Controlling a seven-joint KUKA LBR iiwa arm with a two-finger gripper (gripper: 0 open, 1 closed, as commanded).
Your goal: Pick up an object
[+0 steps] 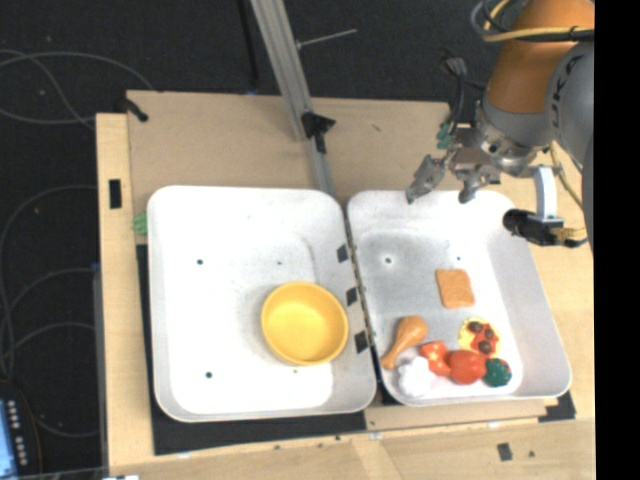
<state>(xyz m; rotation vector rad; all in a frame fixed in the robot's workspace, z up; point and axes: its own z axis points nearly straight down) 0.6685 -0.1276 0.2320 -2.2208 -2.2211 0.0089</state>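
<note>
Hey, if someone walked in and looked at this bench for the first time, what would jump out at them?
Probably the yellow bowl, sitting alone in the left bin. Next, the cluster of toy food in the near corner of the right bin: a chicken drumstick, a red tomato and a cracker a little apart from them. The gripper hangs open above that bin's far edge, holding nothing.

A tan bench [230,138] stands on dark floor [60,28] strewn with thin cables [40,63].
</note>
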